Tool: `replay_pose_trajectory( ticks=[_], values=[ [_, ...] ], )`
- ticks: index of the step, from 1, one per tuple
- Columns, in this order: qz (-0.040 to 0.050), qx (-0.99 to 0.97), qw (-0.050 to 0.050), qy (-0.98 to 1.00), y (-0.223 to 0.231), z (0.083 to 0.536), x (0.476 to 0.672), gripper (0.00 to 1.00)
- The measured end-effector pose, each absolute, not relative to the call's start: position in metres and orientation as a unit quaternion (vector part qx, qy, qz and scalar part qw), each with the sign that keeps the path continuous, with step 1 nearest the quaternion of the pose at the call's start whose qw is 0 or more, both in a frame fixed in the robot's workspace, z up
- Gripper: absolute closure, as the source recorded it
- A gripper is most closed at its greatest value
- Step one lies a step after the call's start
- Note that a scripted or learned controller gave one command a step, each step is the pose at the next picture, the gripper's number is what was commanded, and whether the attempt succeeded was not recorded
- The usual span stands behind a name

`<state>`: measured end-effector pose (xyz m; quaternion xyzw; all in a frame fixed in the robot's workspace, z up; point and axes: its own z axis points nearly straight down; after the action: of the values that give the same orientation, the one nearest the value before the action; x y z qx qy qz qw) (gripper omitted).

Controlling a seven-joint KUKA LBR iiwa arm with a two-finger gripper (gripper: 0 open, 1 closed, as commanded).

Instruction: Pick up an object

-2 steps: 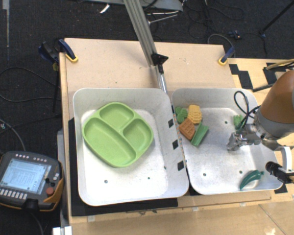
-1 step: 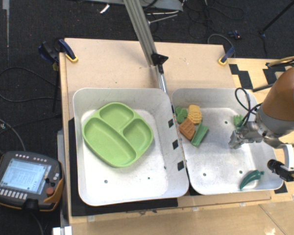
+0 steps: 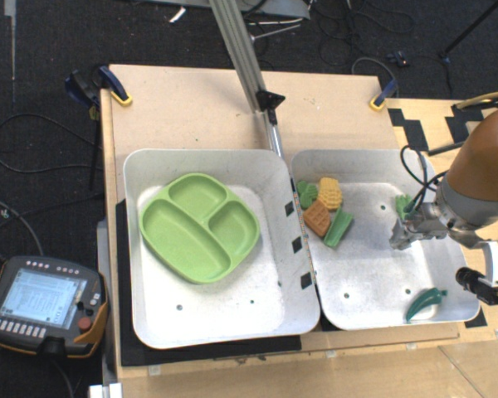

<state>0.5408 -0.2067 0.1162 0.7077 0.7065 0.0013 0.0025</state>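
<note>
Objects for picking sit in the right bin (image 3: pixel 373 305): a yellow corn-like piece (image 3: pixel 329 193), an orange waffle-like piece (image 3: pixel 317 218), a green stick-shaped piece (image 3: pixel 338 230) and a small green bit (image 3: pixel 305 194), all bunched against the bin's far-left part, touching or overlapping one another. A dark green curved piece (image 3: pixel 424 303) lies apart, near the bin's near-right corner. Between these two groups I see bare white floor across the middle of the bin.

The gripper (image 3: pixel 402 237) is low over the right side of that bin, just beside its right wall, with something green (image 3: pixel 404 205) at its far side; I cannot make out what that is or whether it is touching the fingers. Jaw state: I cannot tell, the wrist body blocks them. The arm (image 3: pixel 481 168) is cut off at the right edge.

The left bin (image 3: pixel 207 317) holds a green divided plate (image 3: pixel 200 226), three compartments, lying flat toward the far-left part; the near and right stretches of the floor are bare. The two bins meet along a shared edge, rims touching.

A teach pendant (image 3: pixel 41 301) lies left of the bench, partly cropped.
</note>
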Motion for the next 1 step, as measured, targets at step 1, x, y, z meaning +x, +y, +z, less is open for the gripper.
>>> replay_pose_trajectory(
  ticks=[1],
  values=[
    [0.0019, 0.708, 0.003, 0.706, -0.2067, 0.1265, 0.5415, 1.00]
  ],
)
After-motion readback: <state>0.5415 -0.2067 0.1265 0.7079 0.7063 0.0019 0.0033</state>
